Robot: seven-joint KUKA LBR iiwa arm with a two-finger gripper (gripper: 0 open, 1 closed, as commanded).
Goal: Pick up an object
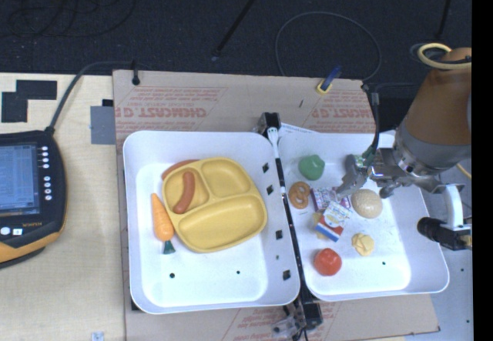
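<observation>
The right bin (420,270) holds a green ball (312,167), a brown bagel (299,195), a small wrapper (320,198), a white carton (332,221), a beige round bun (367,204), a yellow lump (363,243) and a red tomato (327,262). My gripper (367,182) hangs low over the bin's upper right part, just above the bun. It is open, with one finger to the bun's left and one to its right. Nothing is held between them.
The left bin (146,270) carries a yellow divided plate (223,216) with a sausage (186,192) in it and a carrot (162,220) beside it. A handheld control pad (27,193) lies at the far left. Both bins rest on cardboard (200,105).
</observation>
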